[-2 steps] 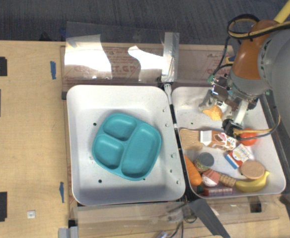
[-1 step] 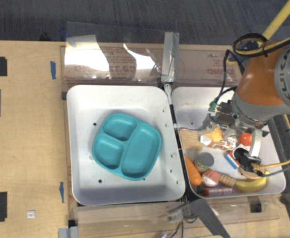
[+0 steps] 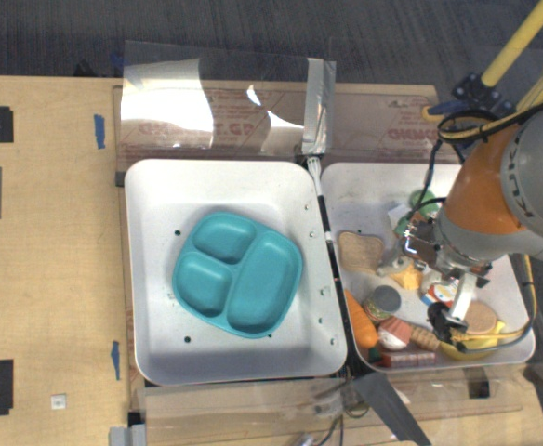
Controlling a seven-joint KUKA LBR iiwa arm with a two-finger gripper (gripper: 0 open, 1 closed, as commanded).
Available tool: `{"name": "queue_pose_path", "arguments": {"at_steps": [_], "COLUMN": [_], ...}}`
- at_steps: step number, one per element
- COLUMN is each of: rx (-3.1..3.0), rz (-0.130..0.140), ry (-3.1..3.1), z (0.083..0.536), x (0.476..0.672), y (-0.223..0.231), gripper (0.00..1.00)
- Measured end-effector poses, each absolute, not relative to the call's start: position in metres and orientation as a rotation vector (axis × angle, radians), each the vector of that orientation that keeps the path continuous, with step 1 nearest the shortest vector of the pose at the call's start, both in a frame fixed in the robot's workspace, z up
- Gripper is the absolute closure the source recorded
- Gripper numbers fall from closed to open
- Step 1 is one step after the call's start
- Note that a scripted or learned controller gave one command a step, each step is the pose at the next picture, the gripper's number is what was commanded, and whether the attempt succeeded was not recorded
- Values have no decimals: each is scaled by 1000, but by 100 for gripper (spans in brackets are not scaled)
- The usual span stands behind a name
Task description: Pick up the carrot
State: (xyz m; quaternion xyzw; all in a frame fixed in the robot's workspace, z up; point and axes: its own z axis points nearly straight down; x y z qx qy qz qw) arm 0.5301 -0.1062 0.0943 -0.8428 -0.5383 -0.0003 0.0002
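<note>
The carrot [image 3: 361, 321] is a short orange piece lying along the left wall of the right bin [image 3: 364, 186], near its front corner. The gripper [image 3: 433, 274] hangs low over the middle of that bin, below the arm's orange band, to the right of the carrot and slightly farther back. It sits among the toy foods, apart from the carrot. Its tips are lost in the clutter beneath the wrist.
The left bin [image 3: 151, 249] holds a teal divided plate [image 3: 239, 274]. Around the gripper in the right bin lie a bread slice [image 3: 359, 249], a grey disc [image 3: 383, 299], a yellow piece [image 3: 404, 276], a red item [image 3: 397, 335], a brown round [image 3: 482, 315] and a banana [image 3: 481, 343].
</note>
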Motion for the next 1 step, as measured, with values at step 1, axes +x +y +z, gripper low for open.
{"name": "queue_pose_path", "arguments": {"at_steps": [1], "rx": [-2746], "rz": [-11], "ry": [-1531], "z": [188], "x": [528], "y": [-72], "gripper": [100]}}
